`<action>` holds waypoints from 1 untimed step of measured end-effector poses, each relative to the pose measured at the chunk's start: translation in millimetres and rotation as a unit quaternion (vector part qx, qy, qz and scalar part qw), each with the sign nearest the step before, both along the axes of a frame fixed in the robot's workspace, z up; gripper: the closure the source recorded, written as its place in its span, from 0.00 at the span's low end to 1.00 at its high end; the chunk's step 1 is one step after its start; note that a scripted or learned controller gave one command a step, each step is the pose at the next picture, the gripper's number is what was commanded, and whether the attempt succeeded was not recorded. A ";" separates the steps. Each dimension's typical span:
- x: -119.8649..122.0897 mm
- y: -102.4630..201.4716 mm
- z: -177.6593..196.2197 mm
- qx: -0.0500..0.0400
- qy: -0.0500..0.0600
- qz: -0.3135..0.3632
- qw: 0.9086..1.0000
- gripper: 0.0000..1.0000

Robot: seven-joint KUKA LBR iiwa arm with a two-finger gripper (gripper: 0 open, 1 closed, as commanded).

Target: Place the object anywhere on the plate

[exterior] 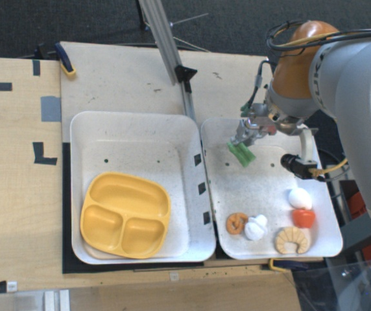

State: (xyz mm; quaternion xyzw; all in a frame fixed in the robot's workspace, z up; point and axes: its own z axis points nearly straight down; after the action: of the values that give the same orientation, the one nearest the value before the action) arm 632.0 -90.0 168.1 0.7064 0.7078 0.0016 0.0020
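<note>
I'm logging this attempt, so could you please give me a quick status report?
Pincer over right bin, shut on green ridged block. Block lifted, not yet at yellow divided plastic plate in left bin. Bin walls between them.

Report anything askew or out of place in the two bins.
Nothing is spilled or damaged. One thing stands out: the small green block hangs tilted at the pincer, above the right white bin, not on the yellow divided plate.

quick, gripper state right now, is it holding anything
gripper: closed on the green object, lifted over the right bin.
</note>
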 end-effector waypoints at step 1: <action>8.4 8.0 55.7 0.000 0.000 0.000 1.000 1.00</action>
State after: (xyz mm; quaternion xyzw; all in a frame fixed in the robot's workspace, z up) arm 640.3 -82.1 223.8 0.7061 0.7081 0.0018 0.0020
